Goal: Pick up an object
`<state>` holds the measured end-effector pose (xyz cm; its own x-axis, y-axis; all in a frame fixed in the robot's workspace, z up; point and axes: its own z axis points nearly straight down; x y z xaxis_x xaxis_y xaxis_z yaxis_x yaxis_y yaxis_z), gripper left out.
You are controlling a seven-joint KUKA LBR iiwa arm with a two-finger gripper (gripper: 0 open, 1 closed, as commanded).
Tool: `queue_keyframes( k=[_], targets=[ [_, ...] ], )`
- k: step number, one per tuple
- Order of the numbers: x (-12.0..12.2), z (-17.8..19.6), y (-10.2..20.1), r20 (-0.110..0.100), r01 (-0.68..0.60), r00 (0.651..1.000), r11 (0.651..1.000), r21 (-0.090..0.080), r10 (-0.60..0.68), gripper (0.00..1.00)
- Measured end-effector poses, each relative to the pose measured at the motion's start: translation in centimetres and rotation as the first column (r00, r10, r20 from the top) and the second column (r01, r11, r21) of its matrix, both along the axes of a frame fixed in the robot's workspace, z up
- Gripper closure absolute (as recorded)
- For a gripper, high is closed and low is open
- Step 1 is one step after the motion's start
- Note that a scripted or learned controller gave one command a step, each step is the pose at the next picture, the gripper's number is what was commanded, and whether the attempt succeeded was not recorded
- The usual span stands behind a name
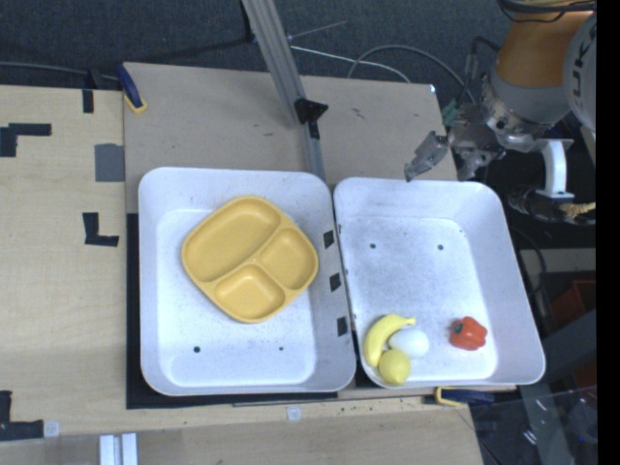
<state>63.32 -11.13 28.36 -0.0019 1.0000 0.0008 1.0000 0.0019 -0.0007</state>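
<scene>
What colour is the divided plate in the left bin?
Yellow; the camera view shows the divided plate clearly.

Even, fairly bright overhead light falls on the two white bins [426, 201], with soft short shadows under the yellow tray [250, 258], mild glare on their rims, and a slightly grainy, soft picture throughout.

Arm [542, 37] cut off by the top and right edges, gripper [441, 158] fingers too small and blurred to be read, lemon [394, 366] partly overlapped by banana [385, 333] and white egg [412, 343]
</scene>
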Motion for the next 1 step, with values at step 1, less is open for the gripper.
queue_keyframes(
  k=[1],
  targets=[
    [0.00,0.00,0.00,0.000,-0.001,1.000,1.000,-0.001,0.001,0.00]
  ],
)
